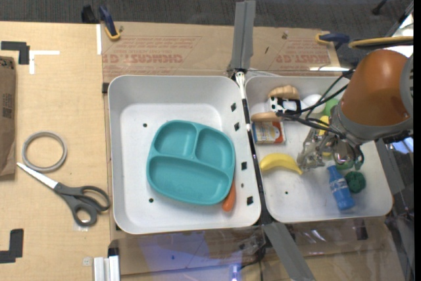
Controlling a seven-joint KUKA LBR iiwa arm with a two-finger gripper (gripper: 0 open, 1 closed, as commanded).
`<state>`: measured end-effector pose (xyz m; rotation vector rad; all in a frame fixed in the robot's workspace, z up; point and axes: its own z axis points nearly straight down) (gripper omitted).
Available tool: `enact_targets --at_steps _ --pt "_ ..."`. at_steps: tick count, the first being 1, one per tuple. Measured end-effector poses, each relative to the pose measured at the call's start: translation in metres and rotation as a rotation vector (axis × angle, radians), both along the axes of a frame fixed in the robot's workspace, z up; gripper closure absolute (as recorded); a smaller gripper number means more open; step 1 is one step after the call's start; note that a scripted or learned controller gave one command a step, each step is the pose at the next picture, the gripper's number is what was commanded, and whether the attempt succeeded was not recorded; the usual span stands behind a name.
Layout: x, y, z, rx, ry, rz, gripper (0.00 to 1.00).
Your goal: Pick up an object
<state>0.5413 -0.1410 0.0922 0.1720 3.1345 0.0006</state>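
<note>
Camera view: the gripper [314,156] is seen low in the right bin [289,204], finger state indeterminable, with the banana [281,164] just beside it at 9 o'clock, judged light, soft-skinned and best grasped across its curved middle.

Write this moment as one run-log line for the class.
gripper: low in right bin, beside banana | grasp: unclear | blue bottle: lying nearby | left bin: teal plate, carrot
</note>
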Motion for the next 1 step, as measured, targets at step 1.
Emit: enact_targets --at_steps 1 --pt "0.1112 -0.0294 0.0078 -0.001 -0.003 -0.090 1.00"
